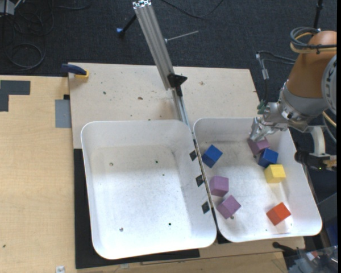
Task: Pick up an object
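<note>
Purple cube (259, 145) beneath fingers (260, 131)

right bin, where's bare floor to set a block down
Bare floor in the right bin lies between the purple blocks and the red block. Its far right is crowded: gripper, blue block, yellow block.

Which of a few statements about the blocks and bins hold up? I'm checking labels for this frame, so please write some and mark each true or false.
1. All the blocks lie in the right bin. True.
2. The orange block sits nearest the arm's pincer. False: a purple block lies right below the pincer; the orange one is farthest.
3. The yellow block lies beside a blue block. True.
4. There are three blue blocks. False: two, the other by the divider.
5. Three purple blocks are in view. True.
</note>
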`<state>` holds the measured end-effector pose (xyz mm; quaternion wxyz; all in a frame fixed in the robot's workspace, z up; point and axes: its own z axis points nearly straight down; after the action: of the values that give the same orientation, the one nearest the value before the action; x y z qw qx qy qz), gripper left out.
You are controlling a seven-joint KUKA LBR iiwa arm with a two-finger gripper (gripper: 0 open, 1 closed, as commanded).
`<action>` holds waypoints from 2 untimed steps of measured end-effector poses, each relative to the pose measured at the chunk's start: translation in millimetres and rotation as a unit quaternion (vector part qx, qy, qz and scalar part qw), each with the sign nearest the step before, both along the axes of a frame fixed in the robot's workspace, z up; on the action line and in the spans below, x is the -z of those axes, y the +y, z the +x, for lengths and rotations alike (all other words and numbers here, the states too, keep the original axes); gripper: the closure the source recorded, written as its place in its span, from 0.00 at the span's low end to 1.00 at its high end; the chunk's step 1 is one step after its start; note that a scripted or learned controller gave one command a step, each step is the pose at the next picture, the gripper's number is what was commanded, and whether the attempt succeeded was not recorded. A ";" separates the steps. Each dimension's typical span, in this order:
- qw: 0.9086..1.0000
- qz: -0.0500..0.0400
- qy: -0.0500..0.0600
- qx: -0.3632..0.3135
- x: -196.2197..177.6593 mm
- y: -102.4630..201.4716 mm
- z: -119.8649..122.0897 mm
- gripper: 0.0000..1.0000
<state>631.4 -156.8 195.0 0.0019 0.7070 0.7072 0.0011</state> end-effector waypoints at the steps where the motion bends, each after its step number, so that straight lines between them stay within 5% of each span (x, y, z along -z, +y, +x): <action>1: 1.000 0.000 -0.001 -0.001 -62.3 -7.1 0.7 1.00; 2: 1.000 0.002 0.003 -0.001 -64.6 38.3 -14.9 1.00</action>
<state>616.5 -118.5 259.5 -0.0016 0.7061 0.7081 -0.0001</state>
